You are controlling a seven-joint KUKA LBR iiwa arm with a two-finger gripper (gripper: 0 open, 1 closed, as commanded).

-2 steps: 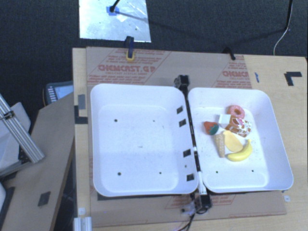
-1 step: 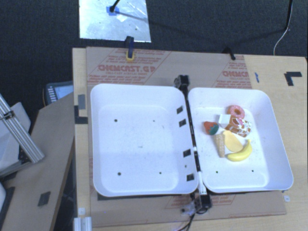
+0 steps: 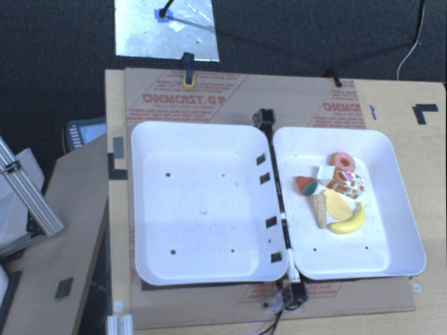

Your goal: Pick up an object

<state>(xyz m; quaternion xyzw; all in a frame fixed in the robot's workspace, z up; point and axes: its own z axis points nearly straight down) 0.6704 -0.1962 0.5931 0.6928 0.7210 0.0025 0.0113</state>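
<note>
Two shallow white bins are sitting side by side on the table, which is covered by a sheet of brown cardboard with red lettering. The left bin is showing four small dark dots on its floor. The right bin is holding a tight cluster of toy food toward its far right part.

In that cluster, a pink doughnut is lying farthest from the camera. Just near of it a red-and-white speckled piece is resting, with a small white block to its left. A red and green piece is sitting at the left edge of the group. An ice-cream cone is pointing toward the near side, touching a pale yellow wedge on its right. A yellow banana is curving along the near right edge of the cluster, touching the wedge.

A row of black clips is running along the seam where the bins meet. Beyond the table, a shiny silver plate is lying on the dark floor. The state of the end effector cannot be told.
</note>
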